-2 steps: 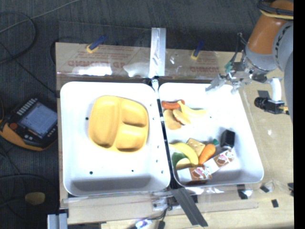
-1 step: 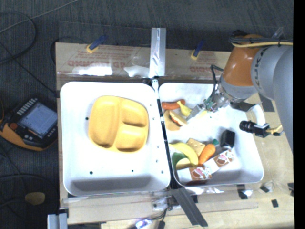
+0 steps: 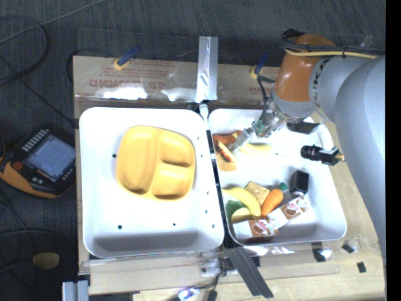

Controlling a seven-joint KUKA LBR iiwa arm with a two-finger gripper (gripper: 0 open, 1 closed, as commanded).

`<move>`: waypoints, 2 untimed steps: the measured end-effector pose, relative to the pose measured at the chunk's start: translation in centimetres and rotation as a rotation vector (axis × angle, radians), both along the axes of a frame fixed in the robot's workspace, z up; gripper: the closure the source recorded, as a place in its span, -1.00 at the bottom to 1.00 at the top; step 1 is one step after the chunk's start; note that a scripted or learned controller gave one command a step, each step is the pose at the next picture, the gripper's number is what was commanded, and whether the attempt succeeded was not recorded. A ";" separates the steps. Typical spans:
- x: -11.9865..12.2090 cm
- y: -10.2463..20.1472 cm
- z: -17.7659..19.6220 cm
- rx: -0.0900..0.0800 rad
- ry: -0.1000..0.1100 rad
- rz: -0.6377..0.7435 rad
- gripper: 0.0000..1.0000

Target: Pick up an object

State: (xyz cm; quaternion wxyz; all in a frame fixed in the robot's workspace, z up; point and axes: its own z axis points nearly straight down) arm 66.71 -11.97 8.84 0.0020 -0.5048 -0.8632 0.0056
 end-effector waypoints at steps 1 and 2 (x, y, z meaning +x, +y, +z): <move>0.3 0.2 0.8 0.002 -0.013 0.002 1.00; 0.2 6.6 9.2 0.006 -0.006 -0.129 1.00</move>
